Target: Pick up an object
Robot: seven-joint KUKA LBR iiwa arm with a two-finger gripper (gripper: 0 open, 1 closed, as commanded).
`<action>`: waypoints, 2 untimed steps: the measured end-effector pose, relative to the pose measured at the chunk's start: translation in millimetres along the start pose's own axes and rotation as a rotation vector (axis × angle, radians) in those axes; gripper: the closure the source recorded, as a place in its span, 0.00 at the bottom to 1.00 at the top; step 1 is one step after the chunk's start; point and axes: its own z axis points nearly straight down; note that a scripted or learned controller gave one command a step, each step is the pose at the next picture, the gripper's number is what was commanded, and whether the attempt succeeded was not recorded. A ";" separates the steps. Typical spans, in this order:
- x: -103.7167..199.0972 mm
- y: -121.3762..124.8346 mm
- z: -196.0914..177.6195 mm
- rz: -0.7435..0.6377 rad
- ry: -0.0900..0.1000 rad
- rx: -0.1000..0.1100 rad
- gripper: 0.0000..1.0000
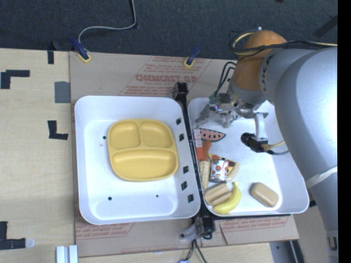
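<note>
A grey robot arm with an orange band (258,59) above the wrist is seen reaching in over the upper part of the right-hand shallow white bin (285,171), its two-finger gripper (219,109) poised low at the bin's upper-left corner, just above a toy watermelon slice with red flesh and dark seeds (211,135). Whether the gripper is wide or closed cannot be told from this angle, and nothing is seen held in it.

The candidates for picking are gathered along the right bin's left wall and lower edge, apparently where they have been dropped or pushed loosely together: below the watermelon slice, a small orange carrot-like piece (205,148), a pale corn-cob shape (204,172), a red-and-white printed packet (221,169), a tan sausage-shaped piece (217,192) and a yellow plastic banana (231,200) touching it. A tan bread-roll shape (264,194) is set apart near the lower right corner.

The watermelon slice, lying flat and pointing right, is judged the likeliest target, being nearest the gripper and clear of the cluster below it.

In the left-hand white bin (90,163) a yellow three-compartment plastic plate (143,149) is left lying flat in the middle, well apart from the arm.
</note>
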 end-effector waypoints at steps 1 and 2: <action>0.2 0.0 0.0 0.000 0.000 0.000 0.00; 0.1 0.0 0.0 0.000 0.000 0.000 0.00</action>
